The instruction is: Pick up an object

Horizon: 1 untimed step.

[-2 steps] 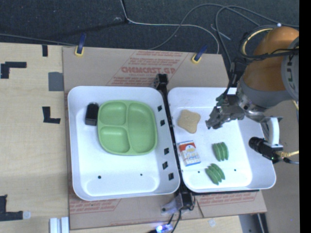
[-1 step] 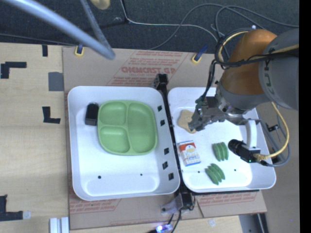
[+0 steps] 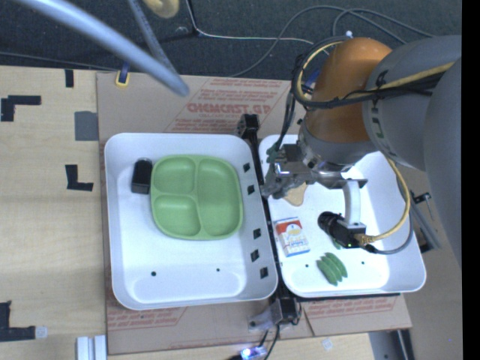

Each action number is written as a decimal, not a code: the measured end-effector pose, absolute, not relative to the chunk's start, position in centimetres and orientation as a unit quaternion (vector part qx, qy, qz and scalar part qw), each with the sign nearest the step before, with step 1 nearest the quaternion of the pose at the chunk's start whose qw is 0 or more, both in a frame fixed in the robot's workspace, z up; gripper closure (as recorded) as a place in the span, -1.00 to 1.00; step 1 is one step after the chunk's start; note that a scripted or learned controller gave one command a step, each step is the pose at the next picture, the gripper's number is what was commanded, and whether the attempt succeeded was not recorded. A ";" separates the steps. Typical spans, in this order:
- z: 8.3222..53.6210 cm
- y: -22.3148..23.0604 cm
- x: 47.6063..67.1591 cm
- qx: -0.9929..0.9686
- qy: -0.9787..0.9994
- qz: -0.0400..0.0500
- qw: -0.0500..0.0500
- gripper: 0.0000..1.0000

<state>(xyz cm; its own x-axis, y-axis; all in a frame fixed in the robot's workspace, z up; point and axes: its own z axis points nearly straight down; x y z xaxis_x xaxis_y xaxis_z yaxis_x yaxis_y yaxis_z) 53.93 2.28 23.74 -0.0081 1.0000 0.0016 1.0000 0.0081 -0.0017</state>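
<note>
Two bins are lying side by side. The left bin [image 3: 120, 201] is holding one green plate [image 3: 197, 197] and one black block [image 3: 142, 176]. The right bin [image 3: 397, 268] is holding one small box [image 3: 291, 236], one green pod [image 3: 331, 268] and one tan piece [image 3: 297, 195]. The gripper [image 3: 289, 177] is hanging over the tan piece; I cannot tell its opening or grasp.

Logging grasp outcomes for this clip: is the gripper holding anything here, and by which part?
Cannot be told. The gripper is low in the right bin, over a tan object, but its tips are hidden by the wrist, so no hold is visible.

A shallow white left-hand bin [image 3: 127, 276] rests on brown printed cardboard [image 3: 217, 100]; at its twelve o'clock, black cables [image 3: 247, 36] cross dark floor.
</note>
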 end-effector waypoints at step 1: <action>23.4 8.3 53.9 -0.704 -0.710 0.000 0.001 1.00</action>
